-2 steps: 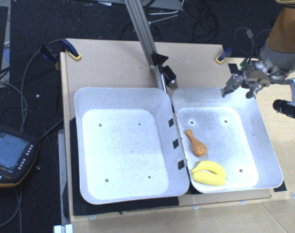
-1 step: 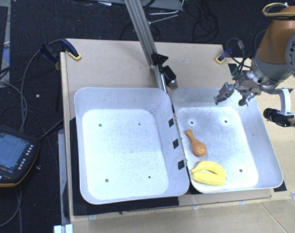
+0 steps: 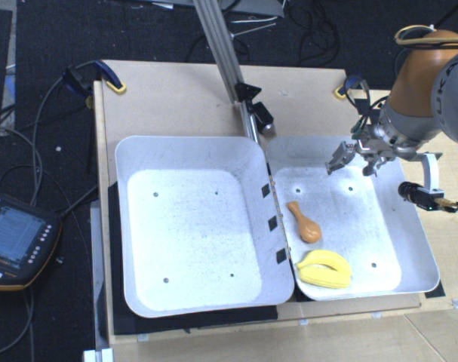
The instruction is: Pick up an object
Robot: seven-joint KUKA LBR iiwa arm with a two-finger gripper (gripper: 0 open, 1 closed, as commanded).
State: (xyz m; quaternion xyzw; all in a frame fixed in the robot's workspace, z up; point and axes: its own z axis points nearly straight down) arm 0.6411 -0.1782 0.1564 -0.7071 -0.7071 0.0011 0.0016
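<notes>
Plainly, 2 candidates lie in the right bin (image 3: 410, 266), toward the lower middle of the frame: an orange-brown drumstick-shaped toy (image 3: 305, 222), its thin end pointing up-left and its bulb down-right, and just below it a yellow banana-like toy (image 3: 324, 269) near the bin's lower rim. They sit near each other but apart. The left bin (image 3: 130, 157) is alongside, separated by the raised shared edge with dark tabs.

The gripper (image 3: 352, 159) hangs over the upper part of the right bin, well apart from both toys, with its 2 fingers spread and nothing between them. It seems to be above the floor, not yet at picking height.

My judgement is that the step in hand is the approach. To do it well, the arm should travel down-left in the frame until centred over 1 toy, turn the wrist so the fingers straddle the narrow dimension, the drumstick's neck or the banana's short width, then descend straight, closing only once the fingers flank the toy. The banana's closeness to the rim leaves less finger room.
</notes>
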